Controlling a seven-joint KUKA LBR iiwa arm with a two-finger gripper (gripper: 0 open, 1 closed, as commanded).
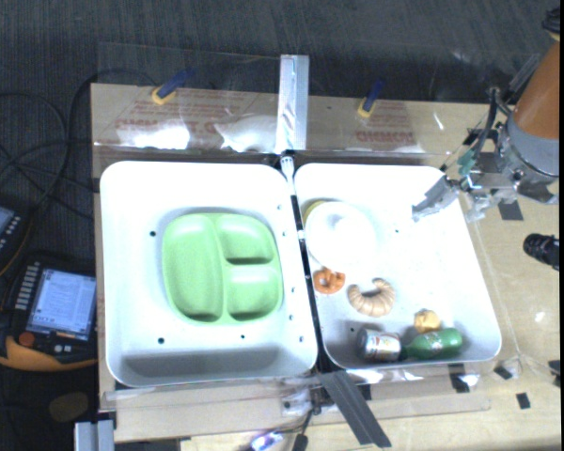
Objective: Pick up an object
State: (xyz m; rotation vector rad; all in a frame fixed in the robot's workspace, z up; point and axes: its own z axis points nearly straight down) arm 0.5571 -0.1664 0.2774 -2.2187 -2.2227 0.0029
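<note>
One can, one cucumber, one croissant — hand perhaps empty, spread unclear.

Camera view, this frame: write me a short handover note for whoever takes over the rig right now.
Gripper: over the right white bin, upper right corner, nothing seen between its fingers.
Right bin: pale round plate, small orange piece, tan croissant-shaped toy, yellow-brown lump, silver can, green bottle-shaped item.
Left white bin: green divided tray.
Done: nothing picked.
Left: grasp and lift one object.
</note>
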